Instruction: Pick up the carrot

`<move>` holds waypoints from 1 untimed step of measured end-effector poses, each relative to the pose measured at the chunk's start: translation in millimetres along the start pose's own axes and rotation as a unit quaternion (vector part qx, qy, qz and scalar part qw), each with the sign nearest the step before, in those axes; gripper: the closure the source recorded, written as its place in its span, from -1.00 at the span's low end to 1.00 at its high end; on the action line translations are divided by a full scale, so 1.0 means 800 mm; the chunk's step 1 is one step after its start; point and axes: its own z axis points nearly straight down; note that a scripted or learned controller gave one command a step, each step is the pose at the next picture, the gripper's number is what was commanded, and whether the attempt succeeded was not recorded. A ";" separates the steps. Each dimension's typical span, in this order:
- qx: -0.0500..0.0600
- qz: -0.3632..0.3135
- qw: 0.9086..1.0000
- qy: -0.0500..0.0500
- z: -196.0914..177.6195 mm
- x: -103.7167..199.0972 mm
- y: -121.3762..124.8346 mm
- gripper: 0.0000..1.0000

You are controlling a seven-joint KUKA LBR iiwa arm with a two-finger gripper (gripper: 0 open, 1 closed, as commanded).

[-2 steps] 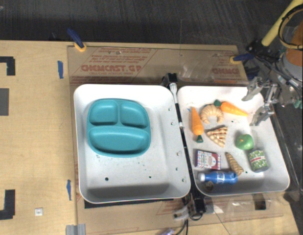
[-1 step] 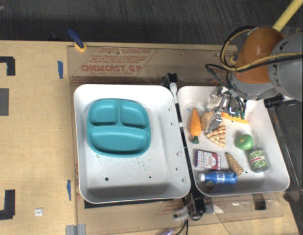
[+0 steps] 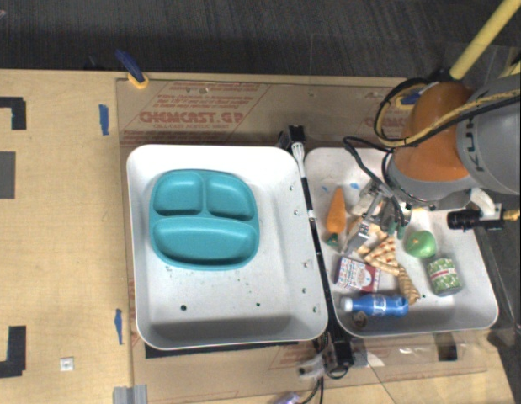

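The carrot (image 3: 337, 211) is a short orange piece lying near the left wall of the right bin (image 3: 475, 310). My gripper (image 3: 363, 227) hangs low over that bin, just right of the carrot and slightly nearer the front, close to it or touching it. The grey arm with its orange band (image 3: 437, 133) reaches in from the right above the bin's back half and hides part of it.
Right bin also holds a green round fruit (image 3: 420, 243), a green can (image 3: 443, 274), a blue bottle (image 3: 378, 305), a red-and-white packet (image 3: 354, 273) and a tan lattice item (image 3: 386, 255). Left bin (image 3: 226, 310) holds a teal divided plate (image 3: 204, 217). Black cables (image 3: 361, 154) loop near the wrist.
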 end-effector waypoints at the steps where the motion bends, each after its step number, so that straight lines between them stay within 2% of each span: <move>1: 0.000 0.115 0.993 0.000 0.001 -0.019 0.008 -1.00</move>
